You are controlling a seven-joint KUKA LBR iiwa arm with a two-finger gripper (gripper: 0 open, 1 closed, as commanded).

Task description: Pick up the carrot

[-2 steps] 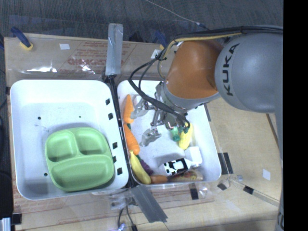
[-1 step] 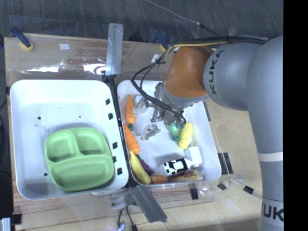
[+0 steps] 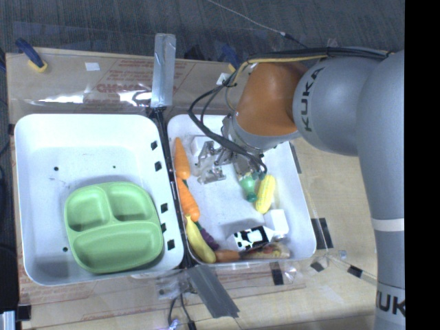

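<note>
Approach step, no grasp yet. Gripper (image 3: 212, 163) low over the far-left part of the right bin (image 3: 302, 205), just right of the carrot (image 3: 181, 159). Nothing seen held. Pincer opening: cannot tell, metal parts cluttered under the orange wrist and cables.

Carrot lying lengthwise against the left wall of the right bin, far half, pointing far to near. Second orange piece (image 3: 190, 201) right after it along the same wall, nearer; looks like another carrot, hard to be sure. Banana (image 3: 200, 243) further along the wall at the near-left corner.

Other clutter in the right bin: corn (image 3: 265, 192) and a small green item (image 3: 247, 183) right of the gripper, white block (image 3: 276, 220), black-and-white toy (image 3: 251, 238) toward the near side. Left bin (image 3: 41, 136) with a green tray (image 3: 113, 227), not involved.

Next move, by judgement: shift a little left to centre over the carrot, line the pincer across its narrow width, descend, close, lift straight up.

Risk: carrot tight to the bin wall, little room on the wall side, likely to clip the rim or push the carrot instead of gripping. Also possible to catch the second orange piece.
</note>
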